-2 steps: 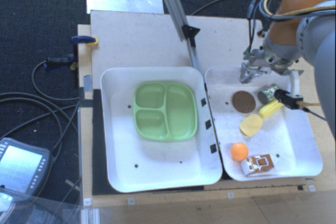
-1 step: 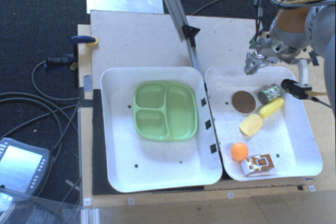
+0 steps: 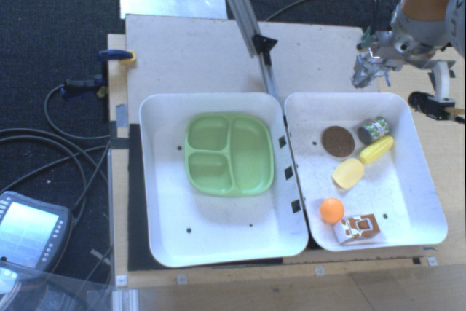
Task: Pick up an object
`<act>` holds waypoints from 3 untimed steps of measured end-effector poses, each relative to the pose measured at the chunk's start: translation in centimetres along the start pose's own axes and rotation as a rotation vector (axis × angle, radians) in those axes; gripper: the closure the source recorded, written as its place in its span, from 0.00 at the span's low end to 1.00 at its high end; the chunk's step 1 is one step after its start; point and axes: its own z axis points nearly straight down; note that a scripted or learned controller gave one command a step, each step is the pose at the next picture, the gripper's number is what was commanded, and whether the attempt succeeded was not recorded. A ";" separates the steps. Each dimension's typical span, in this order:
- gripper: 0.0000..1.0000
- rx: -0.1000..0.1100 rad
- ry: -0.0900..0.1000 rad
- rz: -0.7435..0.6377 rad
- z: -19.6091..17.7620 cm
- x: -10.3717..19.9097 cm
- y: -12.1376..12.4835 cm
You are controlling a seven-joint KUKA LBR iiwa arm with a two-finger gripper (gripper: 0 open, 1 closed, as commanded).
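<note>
1. Camera view: I see the gripper (image 3: 365,74) hanging above the right bin's (image 3: 426,178) far rim; I can't tell its state.
2. Nearest target (my pick) is the green can (image 3: 374,130), near-right of it, beside the corn (image 3: 376,150), which lies diagonally.

Right bin (image 3: 426,178): brown disc (image 3: 338,141), small can (image 3: 374,129) on side, yellow corn (image 3: 376,149) touching pale lemon (image 3: 349,173); orange ball (image 3: 332,210) beside brown-white carton (image 3: 357,229), near front.
</note>
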 end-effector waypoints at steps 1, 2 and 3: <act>1.00 0.004 0.001 -0.001 -3.0 0.0 0.2; 1.00 0.009 0.004 -0.004 -1.5 6.0 0.2; 1.00 0.009 0.003 -0.004 -1.6 11.3 -0.7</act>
